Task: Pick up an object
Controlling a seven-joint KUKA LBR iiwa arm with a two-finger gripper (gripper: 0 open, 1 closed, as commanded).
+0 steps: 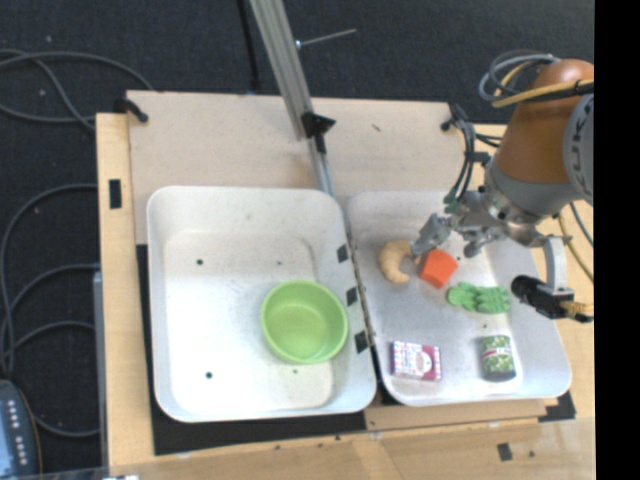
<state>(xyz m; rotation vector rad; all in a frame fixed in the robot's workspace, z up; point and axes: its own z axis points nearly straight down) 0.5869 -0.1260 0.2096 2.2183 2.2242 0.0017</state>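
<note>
A small pink patterned packet (415, 360) and a dark green can (497, 357) lie nearest, below the gripper (437, 249). A green leafy toy (478, 298) sits just under it. Its spread fingers straddle an orange block (437, 268), a tan rounded lump (394, 262) just left.

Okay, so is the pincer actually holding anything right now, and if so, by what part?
Cannot be told. The pincer sits right at the top of the orange block, beside the tan piece, but a grip on the block is not clear.

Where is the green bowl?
The green bowl sits in the left bin, near its lower right corner, close to the wall shared with the right bin.
</note>
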